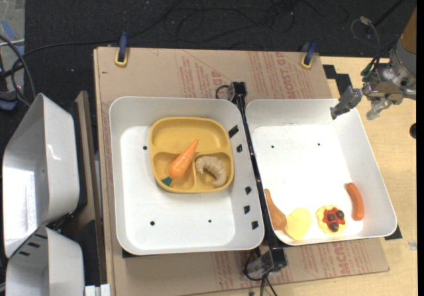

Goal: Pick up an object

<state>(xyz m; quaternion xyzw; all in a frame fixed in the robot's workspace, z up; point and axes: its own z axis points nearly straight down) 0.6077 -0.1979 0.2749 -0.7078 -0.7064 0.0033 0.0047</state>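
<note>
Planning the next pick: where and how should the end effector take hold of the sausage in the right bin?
Grip the sausage across its middle, coming straight down from above. It lies flat and slim, running up and down the view, so the fingers would best close across its short width. The bin wall sits close on its right, leaving little room there.

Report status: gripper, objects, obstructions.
Gripper open, holding nothing, above right bin's far-right corner. Sausage and other toy food along near edge. Nothing blocking.

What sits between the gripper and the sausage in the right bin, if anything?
Nothing visible does. The gripper hangs open over the right bin's upper right corner, and the sausage lies near the lower right wall. Bare white floor separates them. The pizza slice sits just left of the sausage, off that line.
</note>
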